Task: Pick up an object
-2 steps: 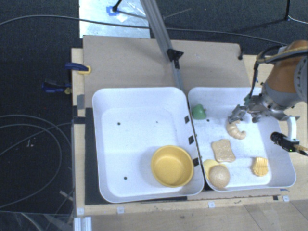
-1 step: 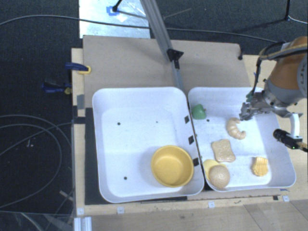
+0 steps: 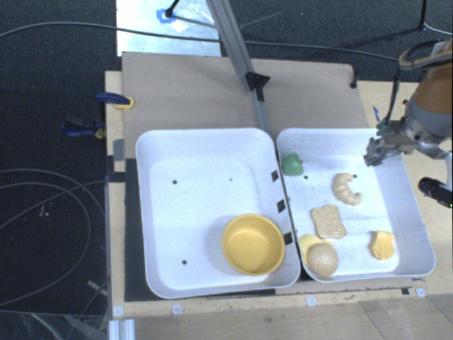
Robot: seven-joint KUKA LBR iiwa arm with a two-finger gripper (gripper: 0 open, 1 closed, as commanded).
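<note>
From the round beige ball at the right bin's near edge, look up-right: the curved tan croissant-shaped piece lies just down-left of the tool, whose opening you cannot tell.

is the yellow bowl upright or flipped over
Upright: the yellow bowl in the left bin shows its open hollow and rim facing up.

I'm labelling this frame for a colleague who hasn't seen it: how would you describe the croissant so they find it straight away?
Look at the right bin, the one nearer the arm. The croissant lies near its middle, above the flat cracker and right of the green piece. It is the only curved, crescent-shaped item, pale tan.
</note>
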